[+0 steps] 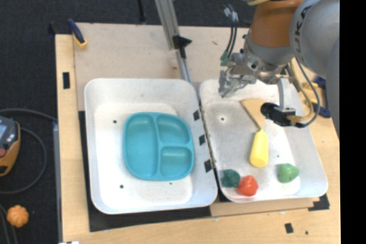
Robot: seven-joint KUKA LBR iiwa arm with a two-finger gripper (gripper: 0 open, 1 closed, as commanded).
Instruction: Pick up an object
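Camera view: my claw point(231, 86) hung right of and beyond the teal plate point(158, 146); I could not tell its opening. The yellow object point(259, 150) lay farther right of that plate, untouched.

Right bin point(227, 135): left-centre floor bare, open from above.
Near edge crowded: dark green lump point(231, 178) and red lump point(247, 186) side by side, green lump point(287, 172) apart toward right.
Yellow piece point(259, 148) mid-right, tan flat piece point(251, 110) just behind it.
Gripper point(229, 86) over back-left corner.
Aluminium post point(166, 11) slants down to seam between bins, just left of gripper, blocks that side.
Left bin point(103, 101): teal plate point(159, 146) fills centre, bare strips along walls.
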